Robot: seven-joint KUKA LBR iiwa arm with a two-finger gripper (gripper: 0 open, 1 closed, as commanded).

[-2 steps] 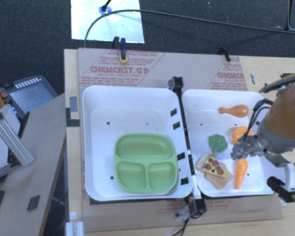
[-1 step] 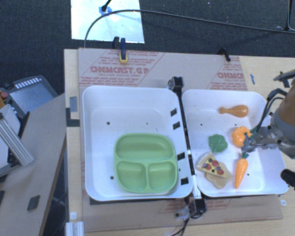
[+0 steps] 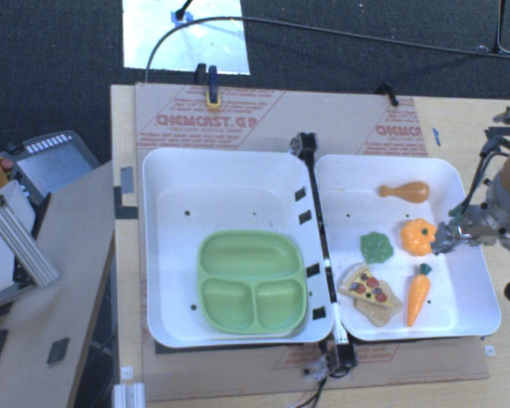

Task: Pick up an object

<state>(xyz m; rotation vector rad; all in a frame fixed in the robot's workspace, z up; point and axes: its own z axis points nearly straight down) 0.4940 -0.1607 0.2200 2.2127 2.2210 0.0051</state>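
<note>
The arm (image 3: 503,202) is reaching over the right bin (image 3: 472,313) by the tabletop's right edge, its jaws (image 3: 444,238) beside the orange toy (image 3: 417,236); their state is unclear. Centring over it before closing should help.

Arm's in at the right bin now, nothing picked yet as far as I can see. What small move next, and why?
Probably ease the gripper a little further left and down onto the round orange toy fruit. The fruit lies nearest the gripper, just beside it in the shallow white right bin, with bare floor between it and the orange toy carrot.
</note>
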